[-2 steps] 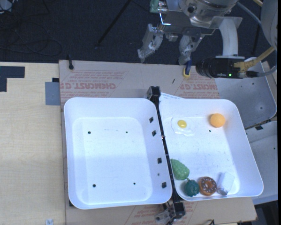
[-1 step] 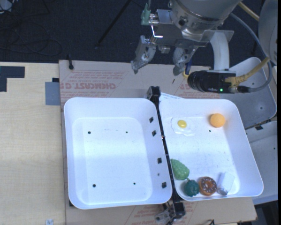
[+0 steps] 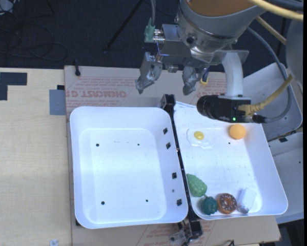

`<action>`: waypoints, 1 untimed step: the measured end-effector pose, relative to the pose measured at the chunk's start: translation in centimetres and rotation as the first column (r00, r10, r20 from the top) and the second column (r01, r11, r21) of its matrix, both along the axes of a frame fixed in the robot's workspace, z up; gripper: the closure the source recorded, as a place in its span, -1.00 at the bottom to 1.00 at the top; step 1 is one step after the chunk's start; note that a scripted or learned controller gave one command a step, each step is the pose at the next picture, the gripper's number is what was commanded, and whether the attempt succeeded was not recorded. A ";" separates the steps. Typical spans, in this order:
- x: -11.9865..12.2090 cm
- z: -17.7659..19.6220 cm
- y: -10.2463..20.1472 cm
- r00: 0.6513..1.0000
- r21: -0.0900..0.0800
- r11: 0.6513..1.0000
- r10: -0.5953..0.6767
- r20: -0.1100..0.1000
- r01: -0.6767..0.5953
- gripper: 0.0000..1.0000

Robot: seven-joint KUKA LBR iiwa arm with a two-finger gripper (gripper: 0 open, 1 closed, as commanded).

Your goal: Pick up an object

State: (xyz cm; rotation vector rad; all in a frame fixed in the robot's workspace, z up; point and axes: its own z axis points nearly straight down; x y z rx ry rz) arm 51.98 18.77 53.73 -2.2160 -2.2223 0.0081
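Above the bins' far edge: tool [image 3: 167, 82] hangs high, fingers spread, nothing between them | right bin [image 3: 268, 152] holds the candidates: fried egg [image 3: 199, 136], orange ball [image 3: 237, 131], green pieces [image 3: 197, 185], donut [image 3: 226, 203] | left bin [image 3: 86, 122] bare | likely poised before descent.

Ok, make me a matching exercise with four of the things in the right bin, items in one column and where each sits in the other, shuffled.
Items:
1. round orange ball
2. white fried egg toy with yellow yolk
3. brown sprinkled doughnut
4. light green leafy toy

Places:
A. near edge, between a dark teal lump and a white block
B. far right, near the black camera
C. against the divider, near half
D. far half, left of the ball

Pairs: 1-B, 2-D, 3-A, 4-C
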 end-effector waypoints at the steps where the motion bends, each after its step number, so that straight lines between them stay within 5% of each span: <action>1: -3.3 0.0 2.3 1.000 0.000 1.000 0.001 0.000 -0.001 -1.00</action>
